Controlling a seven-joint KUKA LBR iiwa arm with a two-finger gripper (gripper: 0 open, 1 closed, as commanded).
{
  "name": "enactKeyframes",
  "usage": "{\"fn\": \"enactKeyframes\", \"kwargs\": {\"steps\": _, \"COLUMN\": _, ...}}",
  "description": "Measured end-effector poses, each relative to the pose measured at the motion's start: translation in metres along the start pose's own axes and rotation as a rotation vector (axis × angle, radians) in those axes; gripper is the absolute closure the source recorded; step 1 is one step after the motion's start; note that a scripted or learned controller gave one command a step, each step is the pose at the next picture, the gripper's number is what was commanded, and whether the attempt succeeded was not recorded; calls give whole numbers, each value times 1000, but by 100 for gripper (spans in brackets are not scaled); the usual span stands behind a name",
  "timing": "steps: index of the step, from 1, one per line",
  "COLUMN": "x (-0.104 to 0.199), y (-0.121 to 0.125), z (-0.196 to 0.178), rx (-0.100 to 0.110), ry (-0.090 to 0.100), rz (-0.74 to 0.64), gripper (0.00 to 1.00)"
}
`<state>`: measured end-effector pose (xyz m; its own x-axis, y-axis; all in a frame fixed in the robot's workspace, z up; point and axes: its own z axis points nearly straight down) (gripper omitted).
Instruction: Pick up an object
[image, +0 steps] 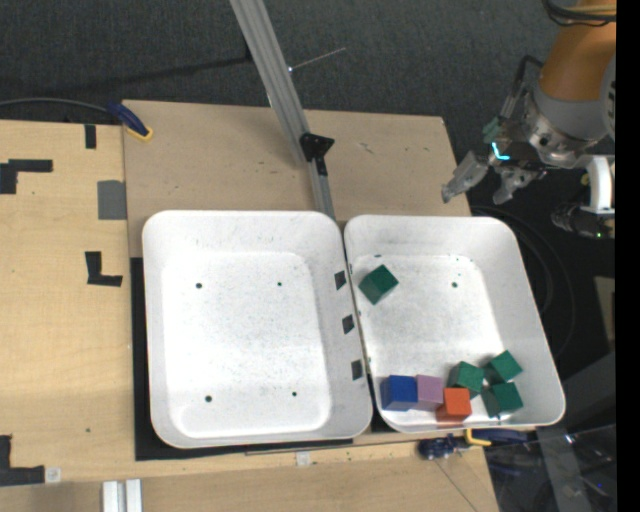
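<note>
Hovering beyond the right white plastic bin's (520, 250) far right corner, our claw (490, 185) hangs spread, well apart from the small green cube (378, 283).

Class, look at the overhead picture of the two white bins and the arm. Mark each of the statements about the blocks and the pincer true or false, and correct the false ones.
1. All the blocks lie in the right bin. True.
2. The lone green block sits in the far left part of that bin, apart from the rest. True.
3. The pincer is down inside the left bin. False: it hangs beyond the far right corner of the right bin, over the bench edge.
4. The blue block sits at the right end of the cluster. False: it is at the left end, beside the purple block.
5. The orange block lies near the bin's near wall. True.
</note>
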<state>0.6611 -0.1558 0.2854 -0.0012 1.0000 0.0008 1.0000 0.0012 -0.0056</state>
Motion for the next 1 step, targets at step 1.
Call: {"fn": "enactKeyframes", "kwargs": {"steps": 1, "x": 0, "y": 1, "z": -3, "rx": -4, "ry": -2, "rz": -1, "gripper": 0}}
